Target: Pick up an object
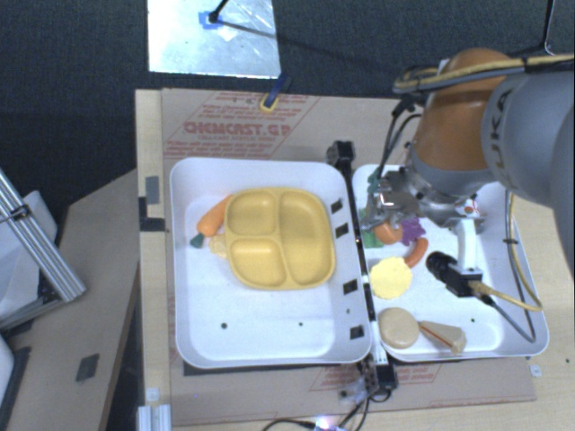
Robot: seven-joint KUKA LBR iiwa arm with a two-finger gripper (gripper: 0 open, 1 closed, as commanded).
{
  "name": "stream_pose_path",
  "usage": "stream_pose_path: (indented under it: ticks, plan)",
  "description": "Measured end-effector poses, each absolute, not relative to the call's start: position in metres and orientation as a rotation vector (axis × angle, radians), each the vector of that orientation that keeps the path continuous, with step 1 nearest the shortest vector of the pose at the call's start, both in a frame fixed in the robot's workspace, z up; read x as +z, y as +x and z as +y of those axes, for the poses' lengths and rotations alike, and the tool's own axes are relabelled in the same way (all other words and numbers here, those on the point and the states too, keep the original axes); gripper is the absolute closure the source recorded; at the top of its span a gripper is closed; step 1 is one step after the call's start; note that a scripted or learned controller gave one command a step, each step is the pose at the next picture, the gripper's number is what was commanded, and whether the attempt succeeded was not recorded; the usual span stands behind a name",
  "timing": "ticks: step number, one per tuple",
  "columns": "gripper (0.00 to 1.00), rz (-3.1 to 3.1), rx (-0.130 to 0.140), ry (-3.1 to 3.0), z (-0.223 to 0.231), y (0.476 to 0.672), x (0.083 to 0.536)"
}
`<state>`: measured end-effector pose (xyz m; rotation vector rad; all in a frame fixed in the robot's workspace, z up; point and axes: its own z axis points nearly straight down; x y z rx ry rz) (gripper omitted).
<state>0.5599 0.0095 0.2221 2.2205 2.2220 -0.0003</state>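
Gripper (pixel 388 206) low in right bin (pixel 517 330), orange toy (pixel 388 233) and purple toy (pixel 412 231) just beneath it, yellow tray (pixel 274 238) left

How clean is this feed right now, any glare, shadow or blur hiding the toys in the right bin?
Camera view: even overhead light with soft shadows. The shiny panel at the top glares pale. The yellow tray is sharp, and the right bin reads clearly at its near end. The arm covers that bin's far part, and the gripper area is dark and cluttered, so detail there is poor.
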Motion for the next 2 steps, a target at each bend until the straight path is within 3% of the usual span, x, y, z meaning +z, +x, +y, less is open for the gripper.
stream_pose_path:
  ticks: [2]
  plan:
    - [1.00,2.222,0.002,2.220,0.006,0.563,0.228]
